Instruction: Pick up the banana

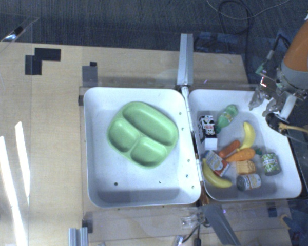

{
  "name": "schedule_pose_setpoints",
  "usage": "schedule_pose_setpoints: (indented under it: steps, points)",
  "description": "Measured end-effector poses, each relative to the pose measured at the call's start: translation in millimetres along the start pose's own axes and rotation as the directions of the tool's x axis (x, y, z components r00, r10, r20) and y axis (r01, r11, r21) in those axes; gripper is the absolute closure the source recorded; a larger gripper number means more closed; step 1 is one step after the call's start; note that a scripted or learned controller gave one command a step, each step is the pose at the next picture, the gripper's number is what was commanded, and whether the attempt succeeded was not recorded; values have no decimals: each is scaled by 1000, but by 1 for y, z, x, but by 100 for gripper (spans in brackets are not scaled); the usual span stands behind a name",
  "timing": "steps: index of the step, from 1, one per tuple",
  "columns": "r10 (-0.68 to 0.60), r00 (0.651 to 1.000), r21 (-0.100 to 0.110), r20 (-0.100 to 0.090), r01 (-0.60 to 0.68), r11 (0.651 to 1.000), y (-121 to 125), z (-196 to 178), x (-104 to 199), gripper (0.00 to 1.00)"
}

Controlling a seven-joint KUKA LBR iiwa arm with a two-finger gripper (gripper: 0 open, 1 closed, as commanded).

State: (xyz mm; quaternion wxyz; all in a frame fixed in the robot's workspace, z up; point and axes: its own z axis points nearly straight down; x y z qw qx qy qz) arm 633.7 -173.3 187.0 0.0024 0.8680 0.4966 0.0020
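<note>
A yellow banana (249, 135) lies curved in the middle of the right bin (292, 188), nearly upright in the view. A second banana (216, 178) rests near that bin's front left corner, partly under a snack packet (215, 162). My gripper (264, 105) hangs over the bin's far right corner, up and to the right of the first banana and apart from it. Its fingers are spread, with nothing between them.
Around the bananas lie a green bottle (227, 116), a small black-and-white carton (208, 125), a carrot (241, 155), an orange packet (246, 167) and two cans (270, 163) (249, 181). The left bin (92, 188) holds a green divided plate (142, 133).
</note>
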Motion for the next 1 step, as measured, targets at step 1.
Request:
schedule_pose_setpoints:
  steps: [1]
  points:
    - [-1,1000,0,0,1,1000,0,0,0,0]
